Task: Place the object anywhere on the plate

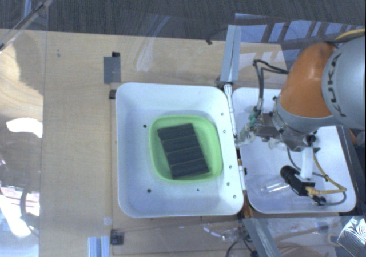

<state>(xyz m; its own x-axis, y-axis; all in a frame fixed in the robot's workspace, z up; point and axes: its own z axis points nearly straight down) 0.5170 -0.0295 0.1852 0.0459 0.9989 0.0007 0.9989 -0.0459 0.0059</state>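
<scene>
You will find the dark grey ribbed rectangular slab (pixel 182 151) lying flat in the middle of the lime-green square plastic plate (pixel 156 148), turned at a slant to the plate's edges and wholly inside its rim. The plate sits in the shallow white bin (pixel 131 136) that surrounds it. Judged from this, the placing looks done.

The gripper (pixel 257 127) hangs to the right of the plate, over the neighbouring white bin (pixel 264 161), tucked under the grey and orange arm (pixel 311 87). You cannot tell whether the claw is released or clenched, and nothing is seen in it.

If you need to take the slab up again, expect something light and flat. It is probably fairly stiff, though the ribbed top hints at rubber or foam that may give a little. Close across its shorter width, near the middle of its length, so it does not tip. The ribs should help against slipping. It lies low on the plate, so you have little side wall to catch.
</scene>
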